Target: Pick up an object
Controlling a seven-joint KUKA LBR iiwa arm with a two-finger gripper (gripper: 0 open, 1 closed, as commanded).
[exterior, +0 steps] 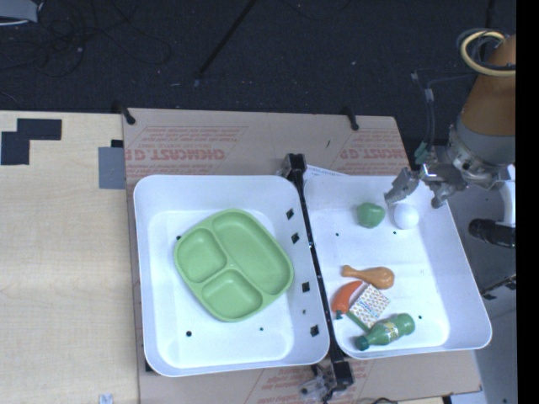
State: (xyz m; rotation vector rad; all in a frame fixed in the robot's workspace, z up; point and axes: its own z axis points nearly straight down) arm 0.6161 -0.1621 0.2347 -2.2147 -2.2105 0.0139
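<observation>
- Currently, the hand (422,188) is seen at the back right corner of the right bin (466,305), with its two fingers spread apart and nothing gripped between them.
- A white ball (407,217) is found just below the hand, close to the left finger (401,190); whether they touch cannot be told.
- A green round object (370,215) is placed just left of the ball.
- Nearer the front of the same bin, an orange toy drumstick (370,274), an orange-red piece (346,297), a small patterned packet (369,309) and a green bottle (386,331) lying on its side are grouped closely together.
- A green divided plate (232,263) is held by the left bin (156,225).
- Both bins are carried by cardboard (219,144) on the counter (59,268).
</observation>
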